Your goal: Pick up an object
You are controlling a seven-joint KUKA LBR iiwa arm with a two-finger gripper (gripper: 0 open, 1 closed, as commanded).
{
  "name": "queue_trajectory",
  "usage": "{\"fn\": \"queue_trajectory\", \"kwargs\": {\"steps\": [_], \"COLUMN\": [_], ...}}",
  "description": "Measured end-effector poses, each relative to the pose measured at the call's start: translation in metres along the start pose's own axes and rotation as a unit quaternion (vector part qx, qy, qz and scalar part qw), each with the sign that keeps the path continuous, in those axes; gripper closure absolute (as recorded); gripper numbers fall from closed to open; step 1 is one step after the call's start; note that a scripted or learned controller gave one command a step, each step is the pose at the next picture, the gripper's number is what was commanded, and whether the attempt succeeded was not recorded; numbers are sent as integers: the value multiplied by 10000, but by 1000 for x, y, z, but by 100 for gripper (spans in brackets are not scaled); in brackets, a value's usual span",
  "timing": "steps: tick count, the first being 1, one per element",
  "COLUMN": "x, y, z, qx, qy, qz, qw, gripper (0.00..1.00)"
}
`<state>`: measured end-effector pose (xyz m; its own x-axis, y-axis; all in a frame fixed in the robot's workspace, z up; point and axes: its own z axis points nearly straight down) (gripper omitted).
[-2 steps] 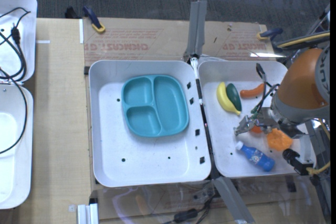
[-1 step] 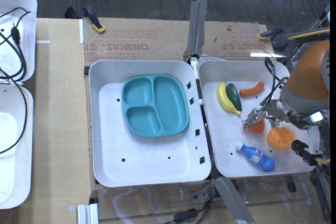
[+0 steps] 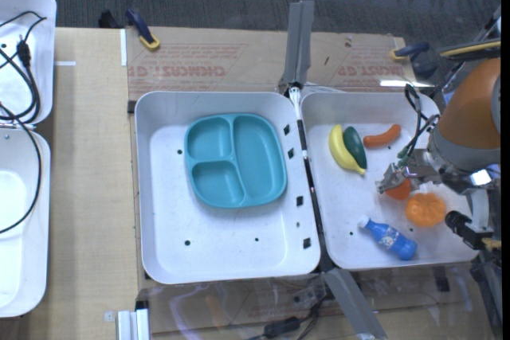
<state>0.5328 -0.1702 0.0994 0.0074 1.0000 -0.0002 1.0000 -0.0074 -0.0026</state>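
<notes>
Directly at the hand (image 3: 392, 181) sits a small red-orange object (image 3: 399, 189), low in the right bin (image 3: 339, 247). It lies just under and against the fingertips, partly covered by the metal of the hand, so its shape cannot be made out. Whether it is between the fingers or merely beside them cannot be told, and the state of the hand, open or closed, cannot be told either.

Just past the hand, toward the near edge of the bin, lies an orange ball-like object (image 3: 425, 210), close to the red-orange object but not clearly touching it. Further the same way, near the bin's front wall, a blue bottle (image 3: 390, 240) with a white cap lies on its side, well clear of the hand.

On the far side of the hand, an orange carrot-shaped piece (image 3: 382, 135) lies at a slant near the middle of the bin. Beside it, away from the arm, a yellow banana (image 3: 344, 149) lies with a dark green piece (image 3: 355, 148) resting against it; both are apart from the hand.

Beyond the dividing wall, the left bin (image 3: 159, 195) carries a teal divided plate (image 3: 236, 160) with three compartments, well apart from the hand.

The arm (image 3: 470, 119), with its orange band, reaches over the right bin's outer edge. Both bins stand on the surface (image 3: 88, 171), with cardboard (image 3: 215, 60) behind them.
</notes>
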Motion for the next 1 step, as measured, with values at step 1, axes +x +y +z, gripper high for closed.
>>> {"fn": "queue_trajectory", "kwargs": {"steps": [1], "x": [43], "y": [25], "z": [-112], "qx": [-7], "qy": [-5], "qz": [-50], "qw": [10000], "gripper": [100]}}
